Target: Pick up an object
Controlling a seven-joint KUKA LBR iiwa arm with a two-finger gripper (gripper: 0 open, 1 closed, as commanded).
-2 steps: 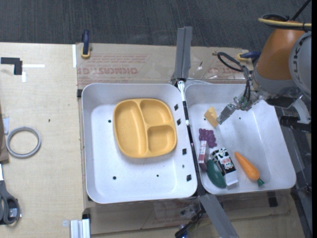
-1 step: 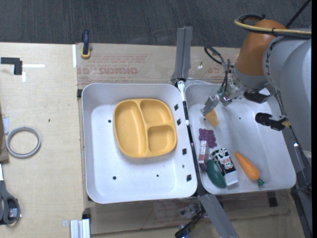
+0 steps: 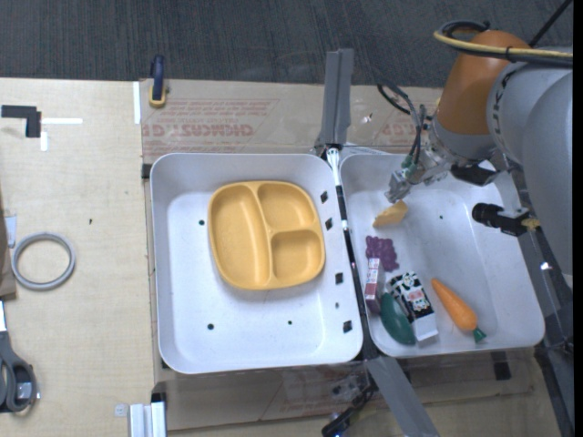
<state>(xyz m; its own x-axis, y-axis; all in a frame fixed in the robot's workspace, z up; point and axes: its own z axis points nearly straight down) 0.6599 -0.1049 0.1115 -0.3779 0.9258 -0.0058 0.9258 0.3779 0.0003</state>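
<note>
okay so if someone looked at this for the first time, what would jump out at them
Probably the yellow divided plate, alone in the left bin. Next, the big grey and orange arm at upper right, its gripper just above a pale yellow piece in the right bin, with a carrot nearer the front.

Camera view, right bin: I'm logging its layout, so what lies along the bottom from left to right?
Pink tube → green object → cow-print carton → carrot.

Dark grey carpeted floor [image 3: 228,16] is lying beyond a pale wooden surface [image 3: 82,208] and brown cardboard sheet [image 3: 228,121].
</note>
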